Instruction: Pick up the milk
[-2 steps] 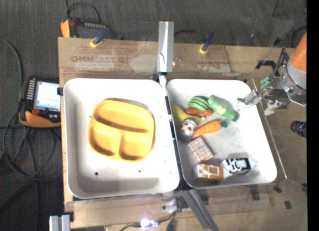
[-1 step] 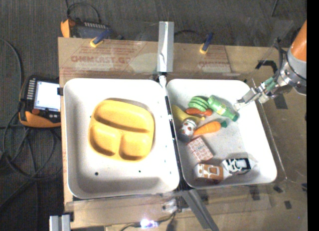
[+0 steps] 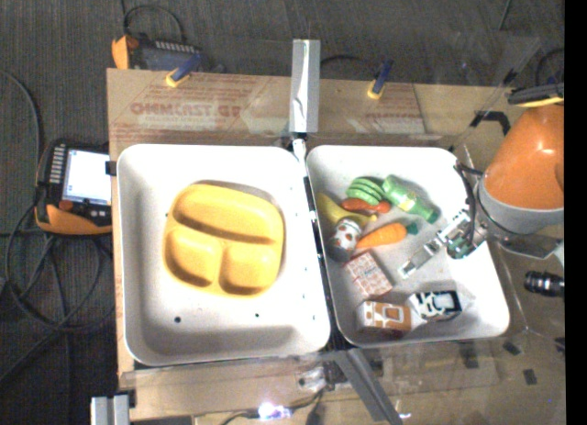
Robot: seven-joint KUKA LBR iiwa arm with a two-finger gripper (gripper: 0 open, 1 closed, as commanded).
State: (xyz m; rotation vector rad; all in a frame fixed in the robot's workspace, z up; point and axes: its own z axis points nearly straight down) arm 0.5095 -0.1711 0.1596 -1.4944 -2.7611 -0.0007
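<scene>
Left bin (image 3: 138, 322): yellow divided plate (image 3: 225, 238). Right bin (image 3: 491, 318): jaws (image 3: 431, 251), state cannot be told; green bottle (image 3: 408, 197); carrot (image 3: 390, 234); milk (image 3: 437, 304), black-and-white carton near front wall, print unreadable; brown carton (image 3: 384, 316) just beside it.

The grey arm with the orange band (image 3: 526, 168) enters from the right edge of the camera view. Its wrist angles down and to the left. The metallic two-finger gripper (image 3: 431, 251) extends from the wrist, its slender fingers (image 3: 415, 261) pointing toward the lower left.
</scene>
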